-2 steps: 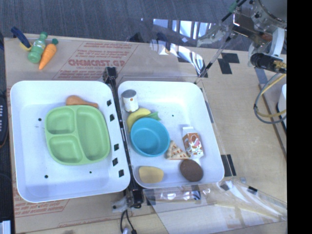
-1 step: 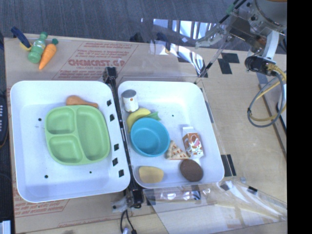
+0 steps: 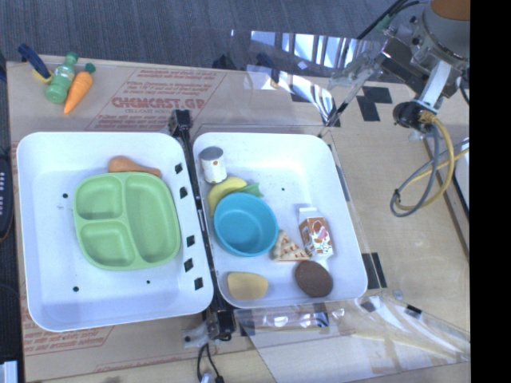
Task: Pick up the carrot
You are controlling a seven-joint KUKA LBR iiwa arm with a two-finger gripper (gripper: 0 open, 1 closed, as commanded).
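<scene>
We see carrot (image 3: 77,91) on bench (image 3: 152,94) beyond left bin (image 3: 40,214) -- gripper (image 3: 356,73) well apart; its state, we can't tell.

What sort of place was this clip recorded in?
Most likely a robot lab bench: two white bins holding toy food such as a blue bowl, a cardboard-covered bench, and loose cables beside the arm.
</scene>
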